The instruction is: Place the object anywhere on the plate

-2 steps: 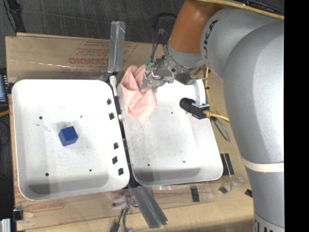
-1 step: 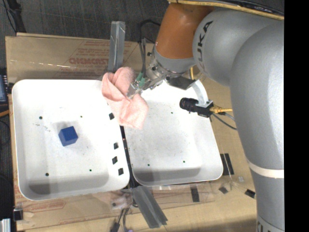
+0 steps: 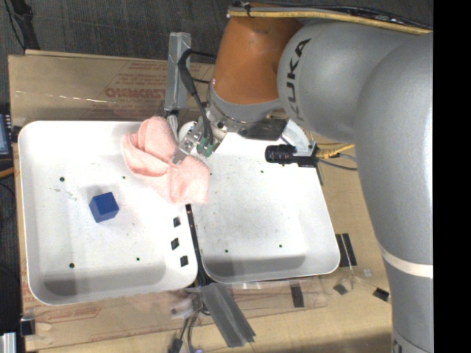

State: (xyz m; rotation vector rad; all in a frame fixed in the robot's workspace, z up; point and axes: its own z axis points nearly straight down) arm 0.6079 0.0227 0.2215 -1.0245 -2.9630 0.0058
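So here's the setup: two shallow white bins side by side on the desk, and the big grey arm with the orange band is reaching in from the right side of the camera view. The gripper is down at the top of the divider between the bins, right on a pink cloth that looks like the object in question. The cloth is bunched up and draped across the wall between the two bins, with the bigger lump in the left bin and a flap hanging over into the right bin. Honestly I can't tell how far the gripper is open or whether it really has the cloth pinched; the tip sits on or in the fabric but the wrist and the folds hide the business end, so I wouldn't call it a grasp. There's also a small blue cube sitting by itself in the left bin, well apart from the cloth and the gripper. The odd part is that I don't see anything I'd confidently call a plate, unless one of the bins counts as it. So progress-wise, my read is we're at the pick-up stage at best: the cloth isn't lifted clear, it's resting on the bin edge, and the whole carry-and-drop part is left to do. If the grip is only catching a fold, it could easily slip out on the lift.
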